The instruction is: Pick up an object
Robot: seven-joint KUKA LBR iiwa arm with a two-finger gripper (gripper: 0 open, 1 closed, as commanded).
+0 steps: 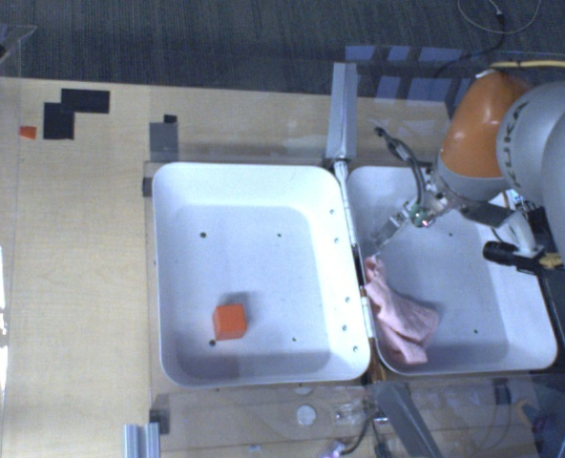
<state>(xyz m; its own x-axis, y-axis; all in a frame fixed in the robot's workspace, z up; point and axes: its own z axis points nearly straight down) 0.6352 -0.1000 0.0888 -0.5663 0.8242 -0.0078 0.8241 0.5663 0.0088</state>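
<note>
A small orange cube [230, 322] lies in the left bin [177, 256], toward its near left part. A crumpled pink cloth [399, 317] rests in the right bin [512, 322], bunched against the near left wall by the divider. My gripper [386, 233] reaches down and to the left from the grey wrist with the orange band [480, 127]. Its tip hangs over the left side of the right bin, just above the cloth's upper corner. Whether it touches the cloth is unclear.
A metal post [342, 113] stands at the far end of the divider between the bins. Black blocks [71, 111] and a small orange marker [28, 133] sit on the wooden bench at far left. The arm covers the right bin's far right corner.
</note>
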